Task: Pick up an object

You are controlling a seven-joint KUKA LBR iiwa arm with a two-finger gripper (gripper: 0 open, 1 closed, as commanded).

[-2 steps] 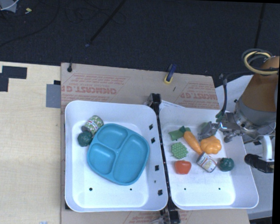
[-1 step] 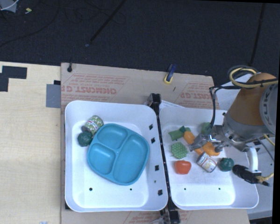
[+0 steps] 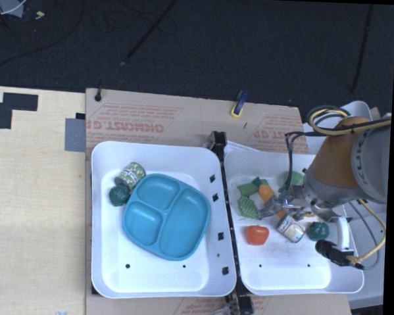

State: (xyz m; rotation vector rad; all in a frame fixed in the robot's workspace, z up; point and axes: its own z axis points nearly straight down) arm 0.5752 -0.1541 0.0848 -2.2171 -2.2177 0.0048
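The left bin (image 3: 106,261) holds a blue divided plate (image 3: 166,216), with a dark green ball (image 3: 119,195) and a small patterned can (image 3: 131,174) beside its upper left edge. The right bin (image 3: 289,280) holds a red tomato (image 3: 257,235), green pieces (image 3: 249,197), an orange piece (image 3: 266,191) and a small jar (image 3: 290,229). The claw (image 3: 281,209) hangs low among these, just above the jar; I cannot tell whether it grips anything.

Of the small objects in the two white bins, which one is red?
The small red rounded object in the right white bin. It lies alone nearest that bin's front edge; the objects around it are green, orange or pale, and the left bin's are greenish.
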